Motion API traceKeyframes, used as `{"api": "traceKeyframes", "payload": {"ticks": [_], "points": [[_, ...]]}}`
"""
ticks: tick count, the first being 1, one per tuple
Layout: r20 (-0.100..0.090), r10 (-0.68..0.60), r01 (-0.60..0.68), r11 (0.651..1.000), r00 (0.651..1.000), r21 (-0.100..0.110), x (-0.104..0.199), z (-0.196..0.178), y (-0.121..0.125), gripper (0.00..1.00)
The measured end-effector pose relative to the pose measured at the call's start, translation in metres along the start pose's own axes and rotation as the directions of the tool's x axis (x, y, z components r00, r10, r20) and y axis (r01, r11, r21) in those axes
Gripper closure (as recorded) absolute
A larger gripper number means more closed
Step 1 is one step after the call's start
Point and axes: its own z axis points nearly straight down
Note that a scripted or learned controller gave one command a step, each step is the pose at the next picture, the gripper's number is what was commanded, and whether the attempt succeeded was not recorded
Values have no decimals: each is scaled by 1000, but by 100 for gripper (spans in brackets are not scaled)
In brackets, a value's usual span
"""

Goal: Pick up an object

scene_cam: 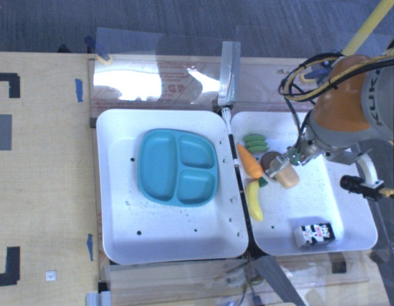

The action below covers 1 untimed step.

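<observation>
A tan bread-like piece [287,178] is seen in the right bin [350,228], touching the gripper [281,167]; whether the jaws are apart or clamped on it cannot be told. Just left of the piece, a carrot [250,162] is laid, with a green pod [255,141] above and a banana [254,201] below. A small black-and-white carton [314,233] is set nearer. A blue divided plate [178,167] is held in the left bin [120,234].

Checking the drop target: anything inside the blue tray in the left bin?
The blue tray sits in the left bin, and all three compartments look bare. No item lies in them. What is under the tray is covered by it.
</observation>
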Motion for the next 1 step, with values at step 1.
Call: {"api": "traceKeyframes", "payload": {"ticks": [1], "points": [[-1,272,-272,962,962,0,42,-66,70,100]]}}
